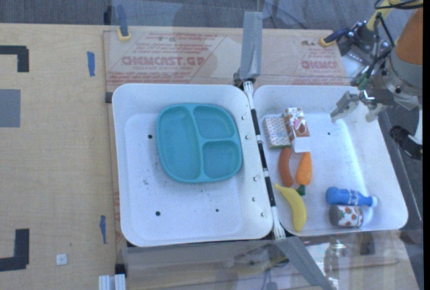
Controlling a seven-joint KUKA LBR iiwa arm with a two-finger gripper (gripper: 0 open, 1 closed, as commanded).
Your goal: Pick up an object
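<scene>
1. Two white bins stand side by side on the bench; the left bin (134, 201) bears a teal divided plate (199, 142), and the right bin (390, 215) holds all the small objects.
2. The gripper (357, 106) hangs over the upper right part of the right bin, near its far rim. Its two fingers are spread apart and nothing is between them.
3. The objects lie to the left of the gripper and nearer to the camera. Closest is a small carton (296, 122), and a flat checked packet (276, 131) touches it on the left.
4. Below them a sausage (286, 166) and a carrot (304, 168) lie side by side, touching, both with the long axis running from far to near.
5. A banana (295, 206) lies at the near left corner, curved along the bin wall. A blue bottle (349, 197) and a printed can (346, 216) lie at the near right, both with the long axis across the bin.
6. I judge that no object is chosen yet. The carton seems the shortest reach, leftward and a little down. The bottle, well apart from its neighbours except the can, may allow an easier closing across its narrow width.
</scene>
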